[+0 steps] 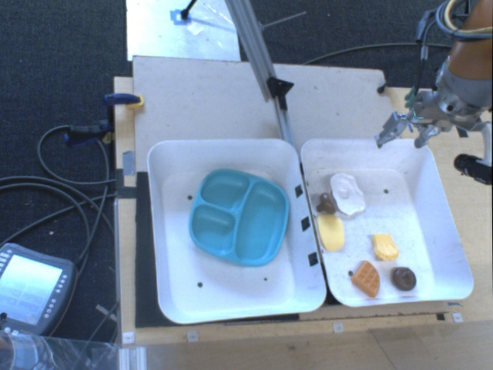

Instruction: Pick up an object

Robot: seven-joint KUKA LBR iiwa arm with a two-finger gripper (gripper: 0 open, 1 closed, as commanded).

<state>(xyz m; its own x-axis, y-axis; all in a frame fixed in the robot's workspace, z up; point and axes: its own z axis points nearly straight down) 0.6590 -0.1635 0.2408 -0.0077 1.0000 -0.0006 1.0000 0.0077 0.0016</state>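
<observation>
Camera view, from above, at a slant: my arm (470,45) comes in at top right, orange band above the wrist, w/ the gripper (407,133) hanging over the far rim of the right bin (451,230). Jaws stand spread apart, nothing between them, two grey fingers (389,132) splayed out above the bin's back edge.

Pick candidates all lie in the right bin, well apart from the jaws. A white lumpy piece (348,193) sits near the bin's left wall, touching a small brown piece (326,203) on its left. Just below them, a pale yellow oval (332,232). Further toward the near side: a yellow block (385,247), an orange waffle-textured wedge (367,278) and a dark brown round piece (403,278), the last two side by side near the front rim.

Left bin (166,230) holds a teal divided plate (239,216), three compartments, lying flat approx. at the centre.

Both bins rest on the desk (200,99). A metal pole (250,33) crosses the desk diagonally from top centre down to the seam between the bins. Off the desk at lower left, a handheld pendant (31,287) w/ lit screen, cables (54,183) looping over dark carpet.
</observation>
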